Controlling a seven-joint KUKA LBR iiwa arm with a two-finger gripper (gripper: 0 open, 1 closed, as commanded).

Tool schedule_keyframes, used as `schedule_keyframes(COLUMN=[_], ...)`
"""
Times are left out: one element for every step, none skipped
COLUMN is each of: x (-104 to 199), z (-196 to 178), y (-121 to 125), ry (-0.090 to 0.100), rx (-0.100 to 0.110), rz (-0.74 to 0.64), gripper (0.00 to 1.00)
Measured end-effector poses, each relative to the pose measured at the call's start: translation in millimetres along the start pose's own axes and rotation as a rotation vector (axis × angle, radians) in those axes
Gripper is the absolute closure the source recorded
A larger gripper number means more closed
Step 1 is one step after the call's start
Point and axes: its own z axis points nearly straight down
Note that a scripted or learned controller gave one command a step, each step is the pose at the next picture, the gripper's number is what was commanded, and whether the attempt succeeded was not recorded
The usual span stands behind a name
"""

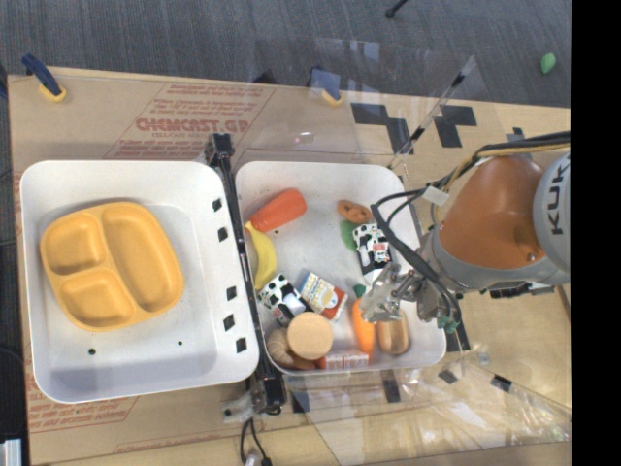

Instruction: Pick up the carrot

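Camera view, near edge first: you've got the right bin's front wall, and tucked against it a round tan disc and a flat red-edged packet. Just right of those sits the carrot, small, orange, lying roughly front to back in the bin's near right corner, with a brown bun-like piece touching its right side. Gripper is right above the carrot's far end, very close or touching; you can't tell from this angle. Finger spacing is lost in metal and cables, so I can't tell how far open it is, and nothing is visibly held.

Mid bin: small printed carton, black-and-white cow toy, banana against the left wall, second cow-print piece.

Far end: a larger red-orange cylinder and a small pretzel-like thing.

Left bin holds a yellow divided plate. Arm's orange band sits over the right bin's right rim.
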Motion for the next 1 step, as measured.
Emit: schedule_keyframes(x=[0.5], z=[1.0], y=[0.2], ry=[0.002], rx=[-0.001], rz=[0.0], gripper=[0.0])
